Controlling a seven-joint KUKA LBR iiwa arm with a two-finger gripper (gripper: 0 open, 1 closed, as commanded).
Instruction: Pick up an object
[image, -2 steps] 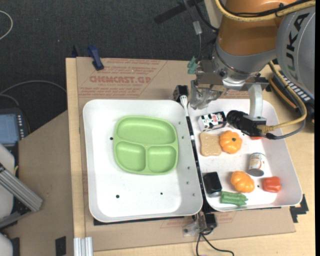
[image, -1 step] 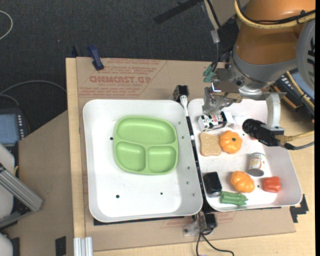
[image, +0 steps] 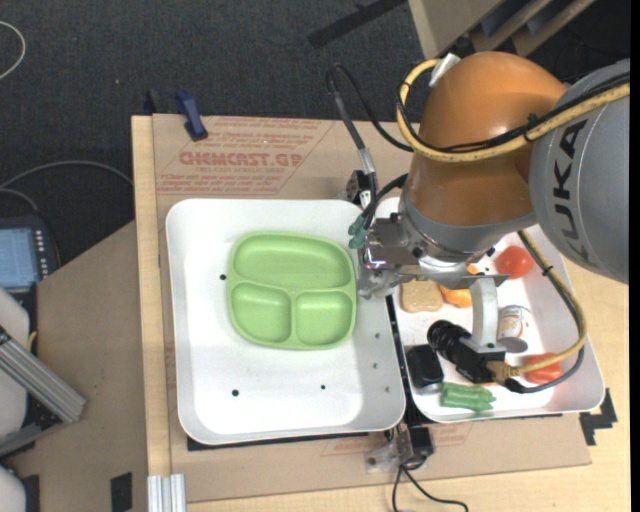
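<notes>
Camera view | smooth green three-compartment plate (image: 293, 290) (rounded corners) in left bin (image: 200, 380) | end effector (image: 372, 262) state: cannot tell

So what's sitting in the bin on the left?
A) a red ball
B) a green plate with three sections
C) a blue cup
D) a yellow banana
B: the left bin holds a light green plate split into three compartments, lying flat on the white floor of the bin.

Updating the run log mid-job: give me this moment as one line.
arm: over right bin | green divided plate: left bin | right bin: small items incl. green piece | grasp: none seen
</notes>
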